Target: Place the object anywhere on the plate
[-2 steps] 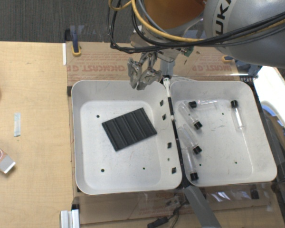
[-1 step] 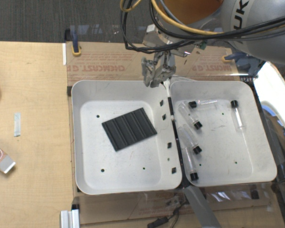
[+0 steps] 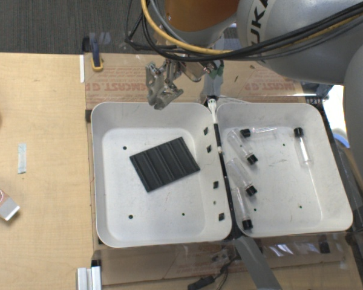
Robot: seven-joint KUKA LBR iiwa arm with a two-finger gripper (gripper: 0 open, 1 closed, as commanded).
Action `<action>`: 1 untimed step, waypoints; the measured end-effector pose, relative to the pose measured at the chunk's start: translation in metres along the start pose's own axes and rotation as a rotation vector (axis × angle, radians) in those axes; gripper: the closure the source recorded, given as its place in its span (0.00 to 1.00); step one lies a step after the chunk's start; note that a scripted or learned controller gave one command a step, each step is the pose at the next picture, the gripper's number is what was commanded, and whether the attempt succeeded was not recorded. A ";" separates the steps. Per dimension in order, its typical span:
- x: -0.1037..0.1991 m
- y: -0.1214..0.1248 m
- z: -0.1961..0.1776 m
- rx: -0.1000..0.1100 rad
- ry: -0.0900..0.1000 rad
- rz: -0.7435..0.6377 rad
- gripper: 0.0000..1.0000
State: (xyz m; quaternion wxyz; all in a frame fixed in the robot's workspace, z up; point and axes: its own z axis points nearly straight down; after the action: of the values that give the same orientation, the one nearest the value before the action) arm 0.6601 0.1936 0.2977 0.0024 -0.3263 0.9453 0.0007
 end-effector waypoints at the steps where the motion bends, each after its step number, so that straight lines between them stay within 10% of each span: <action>1: -0.002 0.019 0.020 0.000 0.002 -0.093 1.00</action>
State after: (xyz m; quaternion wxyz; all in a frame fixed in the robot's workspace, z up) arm 0.6504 0.2097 0.2782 0.0013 -0.3700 0.9290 0.0003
